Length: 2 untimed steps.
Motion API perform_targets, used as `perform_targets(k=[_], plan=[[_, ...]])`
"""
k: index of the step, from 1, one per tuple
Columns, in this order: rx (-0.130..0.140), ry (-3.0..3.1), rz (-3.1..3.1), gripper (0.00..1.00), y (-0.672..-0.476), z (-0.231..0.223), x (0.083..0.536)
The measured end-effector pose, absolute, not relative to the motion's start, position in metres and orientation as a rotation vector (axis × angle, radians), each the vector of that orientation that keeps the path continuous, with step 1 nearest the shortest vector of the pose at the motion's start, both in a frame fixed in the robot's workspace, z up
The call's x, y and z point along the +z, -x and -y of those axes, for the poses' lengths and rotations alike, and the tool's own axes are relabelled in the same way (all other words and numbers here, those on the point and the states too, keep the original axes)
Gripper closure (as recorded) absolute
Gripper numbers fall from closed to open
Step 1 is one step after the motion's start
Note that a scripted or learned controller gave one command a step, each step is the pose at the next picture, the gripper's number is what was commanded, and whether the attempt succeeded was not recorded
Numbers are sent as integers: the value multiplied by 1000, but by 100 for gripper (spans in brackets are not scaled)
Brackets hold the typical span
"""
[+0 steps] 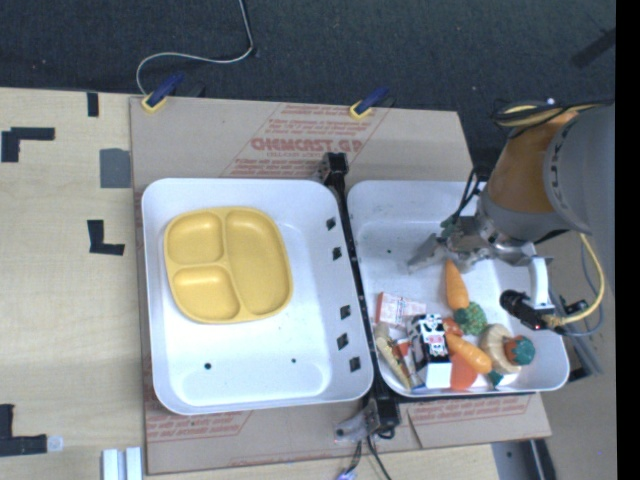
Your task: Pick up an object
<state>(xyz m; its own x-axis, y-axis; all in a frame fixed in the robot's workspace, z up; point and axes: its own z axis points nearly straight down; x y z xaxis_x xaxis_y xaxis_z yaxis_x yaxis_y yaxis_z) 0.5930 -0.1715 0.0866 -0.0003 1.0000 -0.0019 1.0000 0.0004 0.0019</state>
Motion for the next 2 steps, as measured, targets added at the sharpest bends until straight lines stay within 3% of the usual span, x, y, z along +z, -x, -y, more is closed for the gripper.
perform_targets(k=[1, 2], plan=[[3, -2217, -2218, 0, -554, 141, 87], [2, -2216, -2216, 100, -554, 142, 96]])
